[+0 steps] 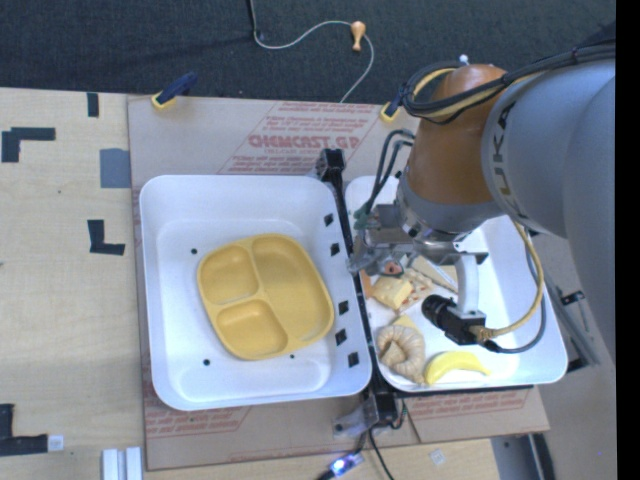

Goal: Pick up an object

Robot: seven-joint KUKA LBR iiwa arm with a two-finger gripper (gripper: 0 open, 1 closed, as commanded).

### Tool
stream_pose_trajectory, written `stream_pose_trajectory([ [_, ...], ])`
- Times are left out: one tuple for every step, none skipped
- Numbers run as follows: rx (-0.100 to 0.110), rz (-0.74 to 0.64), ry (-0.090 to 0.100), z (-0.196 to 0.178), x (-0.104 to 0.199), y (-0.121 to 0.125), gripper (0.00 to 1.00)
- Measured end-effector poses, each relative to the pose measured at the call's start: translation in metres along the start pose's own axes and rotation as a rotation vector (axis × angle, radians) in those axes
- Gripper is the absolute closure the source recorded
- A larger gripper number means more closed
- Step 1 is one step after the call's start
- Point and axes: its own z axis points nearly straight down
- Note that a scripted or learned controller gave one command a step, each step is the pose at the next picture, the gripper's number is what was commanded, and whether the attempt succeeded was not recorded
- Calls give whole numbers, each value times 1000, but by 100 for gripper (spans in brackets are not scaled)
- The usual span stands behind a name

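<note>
Gripper (385, 261) sits low at the right bin's (530, 368) left edge, over pale food pieces (392, 290), so I judge a grab there. I cannot tell its state. Croissant (402, 350) and banana (455, 367) lie near the front edge.

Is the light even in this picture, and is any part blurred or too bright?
In the camera view the light is soft and even; the yellow tray casts only a faint shadow in the left bin. The right bin shows a bright white wall without hard glare. The arm near the lens looks slightly soft, while the banana is sharp.
</note>
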Motion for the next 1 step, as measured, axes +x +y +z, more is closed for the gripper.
stream_pose_trajectory([
  [2, -1, 0, 16, 11, 0, 100],
])
